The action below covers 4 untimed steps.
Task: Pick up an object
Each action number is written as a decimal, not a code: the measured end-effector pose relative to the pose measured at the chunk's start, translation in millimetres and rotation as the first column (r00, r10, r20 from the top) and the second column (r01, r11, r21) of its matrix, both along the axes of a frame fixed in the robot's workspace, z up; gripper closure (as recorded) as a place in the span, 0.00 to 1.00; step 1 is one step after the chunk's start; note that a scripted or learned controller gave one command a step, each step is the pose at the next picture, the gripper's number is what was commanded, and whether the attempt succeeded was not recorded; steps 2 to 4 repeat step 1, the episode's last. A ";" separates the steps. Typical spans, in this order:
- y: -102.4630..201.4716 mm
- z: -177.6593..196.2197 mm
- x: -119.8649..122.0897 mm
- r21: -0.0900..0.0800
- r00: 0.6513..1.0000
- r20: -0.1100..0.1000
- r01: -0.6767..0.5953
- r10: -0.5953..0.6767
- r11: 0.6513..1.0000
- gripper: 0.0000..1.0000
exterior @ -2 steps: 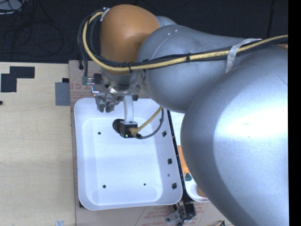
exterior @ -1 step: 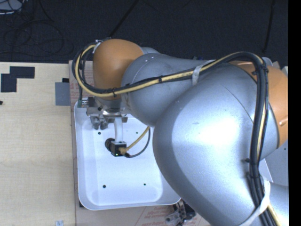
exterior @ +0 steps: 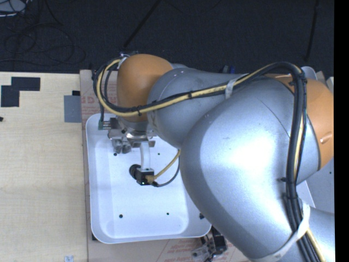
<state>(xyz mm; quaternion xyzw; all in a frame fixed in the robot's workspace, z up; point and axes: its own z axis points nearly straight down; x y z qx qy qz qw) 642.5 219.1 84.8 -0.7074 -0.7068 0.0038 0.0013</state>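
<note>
Camera view: the big grey arm (exterior: 245, 157) sprawls in from the right, covering the right side of the white bin (exterior: 136, 214) at lower centre. The gripper (exterior: 126, 142) sits over the bin's upper left part. Honestly can't tell if it's wide or narrow, or where the pickable object is.

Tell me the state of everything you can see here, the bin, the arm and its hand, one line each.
arm: reaching in from the right, bent over the white bin.
hand: lowered over the bin's far end, pointing down.
white bin: lying flat on the bench, its right side covered by the arm.
</note>
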 end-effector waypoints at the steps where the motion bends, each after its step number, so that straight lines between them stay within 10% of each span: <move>1: -60.5 93.0 3.3 0.002 1.000 0.012 0.004 -0.004 1.000 1.00; 4: -60.5 93.0 3.3 0.002 1.000 0.012 0.004 -0.004 1.000 1.00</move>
